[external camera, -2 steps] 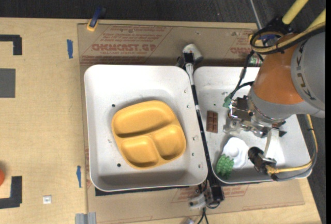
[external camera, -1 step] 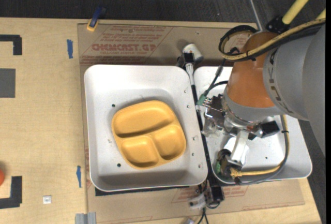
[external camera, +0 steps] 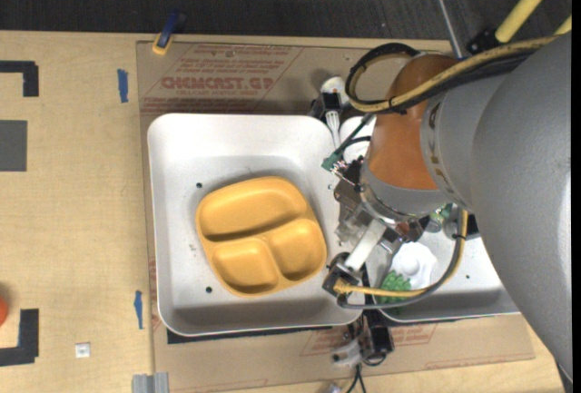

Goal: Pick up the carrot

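My arm reaches in from the right, and its orange-banded wrist hangs over the near-left part of the right bin (external camera: 472,296). The gripper (external camera: 357,211) points down by the wall between the two bins, and the wrist hides its tips. Below the wrist, a green leafy piece (external camera: 396,282) and a white object (external camera: 416,264) lie in the right bin. The arm covers most of that bin's floor.
A yellow divided plate (external camera: 261,235) lies in the middle of the left bin (external camera: 172,201). Both bins rest on a cardboard sheet (external camera: 227,73). A small red-orange object (external camera: 3,311) sits at the far left edge of the bench.
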Controlling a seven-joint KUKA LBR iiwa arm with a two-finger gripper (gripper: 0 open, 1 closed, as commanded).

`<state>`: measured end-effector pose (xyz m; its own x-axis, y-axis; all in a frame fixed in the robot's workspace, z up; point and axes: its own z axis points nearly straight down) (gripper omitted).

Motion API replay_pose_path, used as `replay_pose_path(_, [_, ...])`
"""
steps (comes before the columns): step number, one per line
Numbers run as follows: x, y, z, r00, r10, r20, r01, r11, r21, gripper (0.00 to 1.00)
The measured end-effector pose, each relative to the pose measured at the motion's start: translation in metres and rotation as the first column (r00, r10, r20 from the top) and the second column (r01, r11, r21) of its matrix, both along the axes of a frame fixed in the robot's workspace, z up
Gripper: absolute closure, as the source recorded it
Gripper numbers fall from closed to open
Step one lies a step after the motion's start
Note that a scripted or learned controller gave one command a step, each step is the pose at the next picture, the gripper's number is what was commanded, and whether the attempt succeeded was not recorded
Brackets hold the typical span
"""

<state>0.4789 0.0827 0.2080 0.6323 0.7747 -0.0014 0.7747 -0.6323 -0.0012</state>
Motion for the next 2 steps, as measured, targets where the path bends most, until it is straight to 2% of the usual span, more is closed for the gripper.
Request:
replay_pose_path(1, [0.0, 0.026, -0.027, 0.995, 0.102, -0.004, -0.102, 0.995, 0.002, 1.0])
replay_pose_path(2, [0.056, 0.03, -0.055, 1.0, 0.012, 0.0, -0.012, 1.0, 0.0, 1.0])
